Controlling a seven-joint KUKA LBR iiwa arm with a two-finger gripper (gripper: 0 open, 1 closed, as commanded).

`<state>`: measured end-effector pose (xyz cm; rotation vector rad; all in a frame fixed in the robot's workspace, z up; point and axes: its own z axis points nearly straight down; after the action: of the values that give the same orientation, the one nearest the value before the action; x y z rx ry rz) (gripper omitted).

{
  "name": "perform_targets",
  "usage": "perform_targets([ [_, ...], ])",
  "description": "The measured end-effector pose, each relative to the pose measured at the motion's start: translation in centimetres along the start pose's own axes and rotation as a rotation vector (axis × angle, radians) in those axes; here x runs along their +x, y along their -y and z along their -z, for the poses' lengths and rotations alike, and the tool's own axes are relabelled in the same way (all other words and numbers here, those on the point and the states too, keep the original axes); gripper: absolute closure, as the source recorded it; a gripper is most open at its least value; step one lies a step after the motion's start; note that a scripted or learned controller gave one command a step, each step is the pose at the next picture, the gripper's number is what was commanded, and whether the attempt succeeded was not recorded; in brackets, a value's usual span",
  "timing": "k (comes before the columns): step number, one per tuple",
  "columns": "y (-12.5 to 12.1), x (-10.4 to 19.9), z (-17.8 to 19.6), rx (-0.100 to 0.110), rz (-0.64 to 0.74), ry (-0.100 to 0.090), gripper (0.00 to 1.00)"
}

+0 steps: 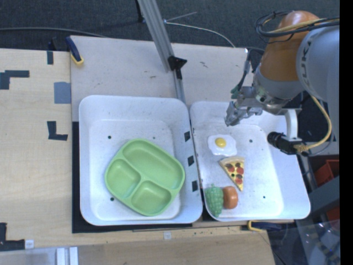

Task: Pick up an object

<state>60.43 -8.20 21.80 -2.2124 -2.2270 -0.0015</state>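
Observation:
In the right bin (287, 195) lie a toy fried egg (222, 144), a pizza slice (234, 171) just below it, and a toy with a green leafy part and an orange-red part (222, 199) at the front left corner. My gripper (233, 117) hangs over the bin's back part, up and to the right of the egg, with nothing seen between its fingers. Whether it touches the bin floor I cannot tell.
The left bin (94, 148) holds a light green divided plate (144, 176). A slanted metal pole (157, 26) crosses the bench behind the bins. The grey arm with its orange band (287, 48) fills the upper right.

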Motion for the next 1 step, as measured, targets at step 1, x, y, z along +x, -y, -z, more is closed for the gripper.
perform_targets([
  [1, -0.01, 4.94, 0.99, 0.0, 0.0, 0.001, 1.0],
])
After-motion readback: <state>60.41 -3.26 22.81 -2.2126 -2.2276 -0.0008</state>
